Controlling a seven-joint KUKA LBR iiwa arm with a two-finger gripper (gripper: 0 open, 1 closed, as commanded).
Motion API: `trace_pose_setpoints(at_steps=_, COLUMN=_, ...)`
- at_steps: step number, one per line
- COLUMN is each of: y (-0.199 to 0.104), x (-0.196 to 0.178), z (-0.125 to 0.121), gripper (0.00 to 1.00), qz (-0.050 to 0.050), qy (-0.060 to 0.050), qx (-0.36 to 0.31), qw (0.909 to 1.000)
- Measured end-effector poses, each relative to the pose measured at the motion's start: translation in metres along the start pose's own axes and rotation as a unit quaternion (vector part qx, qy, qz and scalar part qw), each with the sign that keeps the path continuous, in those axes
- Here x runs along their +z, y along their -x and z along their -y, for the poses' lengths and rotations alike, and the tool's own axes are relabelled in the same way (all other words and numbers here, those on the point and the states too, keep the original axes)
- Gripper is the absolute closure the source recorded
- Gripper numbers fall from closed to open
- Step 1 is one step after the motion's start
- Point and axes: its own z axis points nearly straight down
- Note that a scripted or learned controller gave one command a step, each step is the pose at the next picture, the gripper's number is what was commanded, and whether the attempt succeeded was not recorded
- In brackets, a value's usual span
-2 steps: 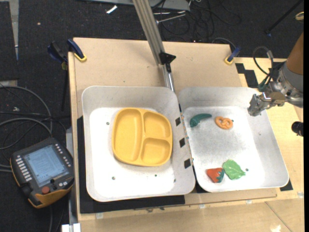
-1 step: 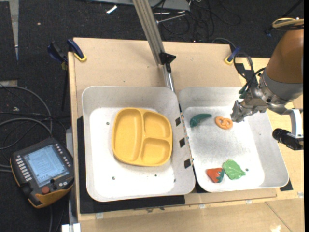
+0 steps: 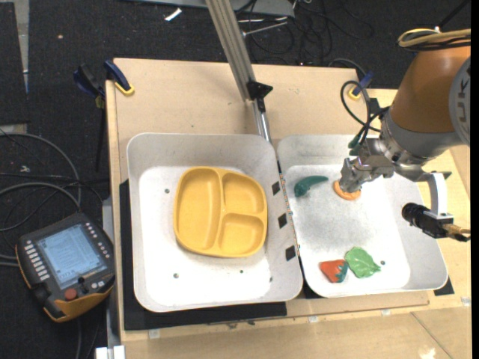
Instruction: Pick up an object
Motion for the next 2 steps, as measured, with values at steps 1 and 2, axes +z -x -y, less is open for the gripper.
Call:
trace_pose_setpoints(at_steps=1, y=-0.059, x=-0.007, z=0.012, gripper=1.00, qz=0.000, qy=0.000, qx=-0.001, qw=1.0000)
trace_pose_setpoints(at_steps=2, y=-0.112, x=0.003, z=0.029, gripper=1.00, qz=0.000, qy=-0.001, qx=0.000, qw=1.0000)
